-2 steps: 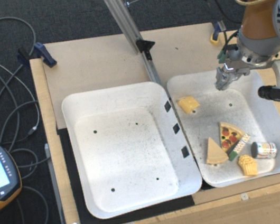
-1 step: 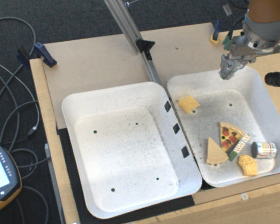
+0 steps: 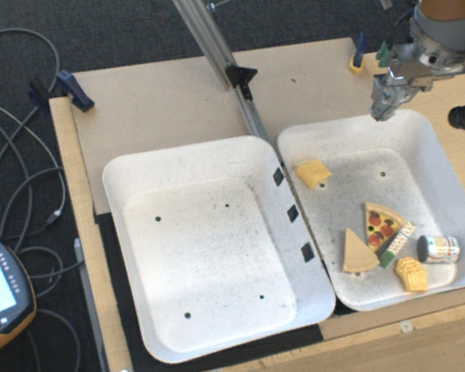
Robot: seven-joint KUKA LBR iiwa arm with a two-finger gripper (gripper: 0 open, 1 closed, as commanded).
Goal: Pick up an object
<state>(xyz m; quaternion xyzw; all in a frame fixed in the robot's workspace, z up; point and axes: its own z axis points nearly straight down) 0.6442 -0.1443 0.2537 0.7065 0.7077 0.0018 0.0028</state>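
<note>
Cheese-coloured yellow block [image 3: 312, 174] lies in the right bin [image 3: 451, 160] near its upper left corner, the nearest piece to the gripper [image 3: 385, 105], at about eight o'clock from it. The gripper hangs over the bin's far rim (whether open or closed, I cannot tell), with nothing seen in it.

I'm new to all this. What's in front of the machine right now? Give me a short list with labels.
arm: grey with an orange band, reaching in from the right
gripper: above the far rim of the right bin, holding nothing visible
right bin contents: yellow block, pizza slice toy, tan wedge, small can, corn-like yellow piece
left bin: white, beside the right bin
</note>
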